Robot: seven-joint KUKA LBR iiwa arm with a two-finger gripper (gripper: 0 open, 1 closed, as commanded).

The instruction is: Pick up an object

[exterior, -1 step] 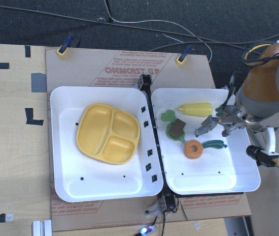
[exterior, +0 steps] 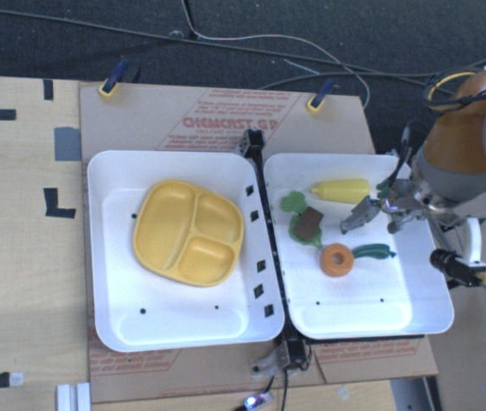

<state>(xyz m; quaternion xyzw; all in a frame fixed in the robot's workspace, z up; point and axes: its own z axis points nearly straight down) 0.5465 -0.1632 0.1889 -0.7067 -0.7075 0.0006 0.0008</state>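
Note:
The right bin (exterior: 423,315) holds a yellow corn-like piece (exterior: 340,191), a green leafy piece (exterior: 293,202), a brown block (exterior: 310,223) on a green piece, an orange ring (exterior: 337,260) and a teal curved piece (exterior: 373,251). My gripper (exterior: 370,225) hangs over the bin's right half, just below the yellow piece and above the teal one. Its fingers stand open and spread, one fingertip (exterior: 347,225) pointing left toward the brown block, with nothing between them.
The left bin (exterior: 106,298) holds a yellow divided plate (exterior: 188,231). A black clip strip (exterior: 264,238) runs between the bins. Cables (exterior: 328,58) lie behind the bench. The arm's orange band (exterior: 457,139) rises at the right edge.

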